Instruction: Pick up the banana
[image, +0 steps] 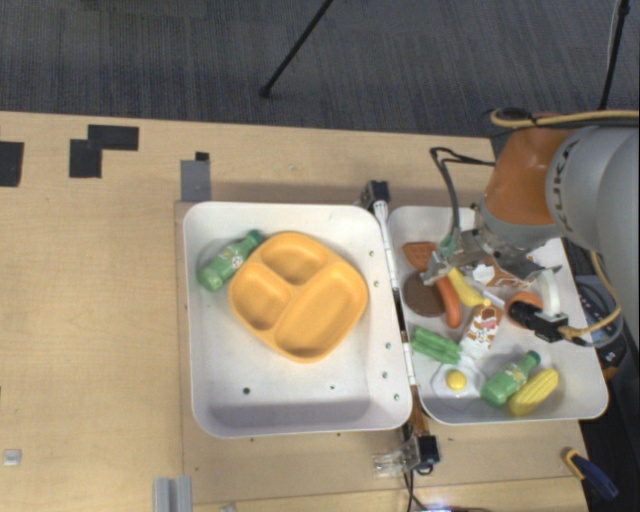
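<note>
Yellow target: banana, a slim yellow piece lying slantwise in the right bin, toward its 11 o'clock part.
Neighbours: orange carrot-like stick touching it on the 7 o'clock side; brown disc just beyond at 9 o'clock; small white bottle at 5 o'clock.
Farther clutter: green pepper, fried egg, green bottle and yellow corn, all along the bin's 6 o'clock edge.
Tool: gripper low over the banana's 11 o'clock end; cannot tell whether it is spread or pressed together, and nothing visibly sits in it.
Arm: grey body with orange band enters from 3 o'clock.
Left bin: holds 1 orange divided plate and 1 green bottle at the plate's 10 o'clock.
Step, judged: closing in for the grasp, lift not yet done.
Technique, judged: grip across the banana's narrow width, near its middle; keep clear of the touching carrot so that 1 item comes up; lift straight.
</note>
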